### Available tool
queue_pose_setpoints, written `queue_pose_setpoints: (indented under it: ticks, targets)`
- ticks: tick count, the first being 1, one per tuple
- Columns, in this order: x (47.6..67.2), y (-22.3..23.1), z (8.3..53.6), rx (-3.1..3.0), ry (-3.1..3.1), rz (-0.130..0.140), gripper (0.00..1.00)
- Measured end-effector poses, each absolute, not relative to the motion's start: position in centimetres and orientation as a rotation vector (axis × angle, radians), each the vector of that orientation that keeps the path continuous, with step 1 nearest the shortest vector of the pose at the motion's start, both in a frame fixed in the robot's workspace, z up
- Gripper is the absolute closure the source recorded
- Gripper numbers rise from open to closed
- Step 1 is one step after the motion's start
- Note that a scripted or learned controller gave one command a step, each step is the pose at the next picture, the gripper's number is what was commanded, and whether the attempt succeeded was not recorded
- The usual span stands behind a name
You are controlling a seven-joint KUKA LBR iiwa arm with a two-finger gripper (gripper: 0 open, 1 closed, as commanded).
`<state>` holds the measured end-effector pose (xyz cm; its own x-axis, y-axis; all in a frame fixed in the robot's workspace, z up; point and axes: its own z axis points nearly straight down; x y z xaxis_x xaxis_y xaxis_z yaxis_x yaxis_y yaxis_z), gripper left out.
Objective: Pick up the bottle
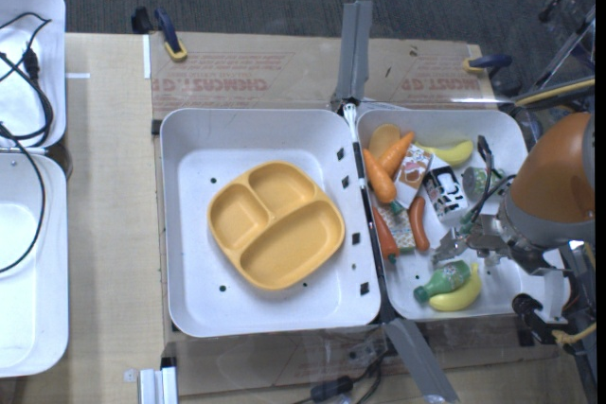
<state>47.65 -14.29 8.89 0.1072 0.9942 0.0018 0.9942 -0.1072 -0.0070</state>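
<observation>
The gripper is low in the right bin, its metal fingers spread a little over bare floor with nothing between them. The green bottle lies on its side just below and left of the fingertips, near the bin's front wall, close to the gripper but not held by it. A yellow banana lies against the bottle's lower side. The arm, with its orange band, comes in from the right over the bin's right wall.

Just above and left of the gripper is a black-and-white box, tilted. Left of that is a white and orange packet. An orange sausage lies below the packet. Two carrots lie along the bin's left side, with a red pepper under them by the divider. A second banana lies near the back wall, beside a pale round fruit.

The left bin holds a yellow plate with three sections, lying flat near the middle.
</observation>
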Motion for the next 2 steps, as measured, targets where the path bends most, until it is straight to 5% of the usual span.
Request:
queue_pose_setpoints:
  ticks: [1, 2]
  targets:
    - [47.67, -14.35, 9.59, -2.335, -2.089, 0.008, 1.00]
    - [47.67, -14.35, 9.59, -2.335, -2.089, 0.008, 0.00]
